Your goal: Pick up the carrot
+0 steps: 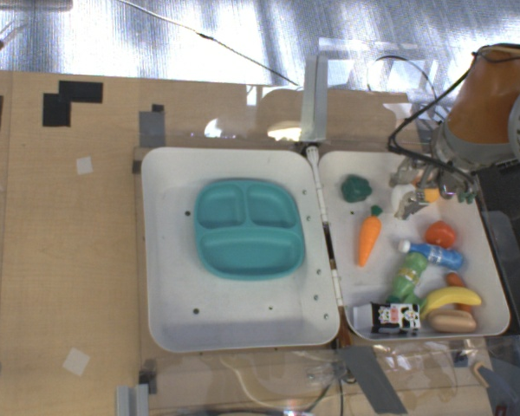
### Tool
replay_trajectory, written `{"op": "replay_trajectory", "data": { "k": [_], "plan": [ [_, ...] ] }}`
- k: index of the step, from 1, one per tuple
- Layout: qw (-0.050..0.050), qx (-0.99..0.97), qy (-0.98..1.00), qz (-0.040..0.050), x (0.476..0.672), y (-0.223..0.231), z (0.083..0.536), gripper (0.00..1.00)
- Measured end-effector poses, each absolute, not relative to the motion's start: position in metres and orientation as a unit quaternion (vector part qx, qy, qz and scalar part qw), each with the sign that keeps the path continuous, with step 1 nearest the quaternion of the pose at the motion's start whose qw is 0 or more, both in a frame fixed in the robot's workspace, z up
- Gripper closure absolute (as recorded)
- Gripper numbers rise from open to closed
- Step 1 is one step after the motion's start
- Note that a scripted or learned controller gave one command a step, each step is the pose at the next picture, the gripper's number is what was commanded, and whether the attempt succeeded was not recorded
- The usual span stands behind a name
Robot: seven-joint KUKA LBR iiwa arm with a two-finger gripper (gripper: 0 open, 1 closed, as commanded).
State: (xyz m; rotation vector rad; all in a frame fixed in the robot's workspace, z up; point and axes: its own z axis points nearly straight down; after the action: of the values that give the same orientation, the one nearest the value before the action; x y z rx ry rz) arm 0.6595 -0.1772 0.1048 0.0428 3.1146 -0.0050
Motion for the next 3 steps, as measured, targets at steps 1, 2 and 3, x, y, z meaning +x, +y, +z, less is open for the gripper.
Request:
{"op": "replay_trajectory", "data": {
  "k": [1, 2, 3],
  "plan": [
    [0.019, 0.011, 1.000, -0.0023, 0.663, -0.176, 0.119, 1.00],
    [0.018, 0.011, 1.000, -0.0020, 0.663, -0.176, 0.118, 0.00],
    [-0.003, 0.092, 0.996, 0.0009, 0.662, -0.205, 0.087, 0.00]
  ]
}}
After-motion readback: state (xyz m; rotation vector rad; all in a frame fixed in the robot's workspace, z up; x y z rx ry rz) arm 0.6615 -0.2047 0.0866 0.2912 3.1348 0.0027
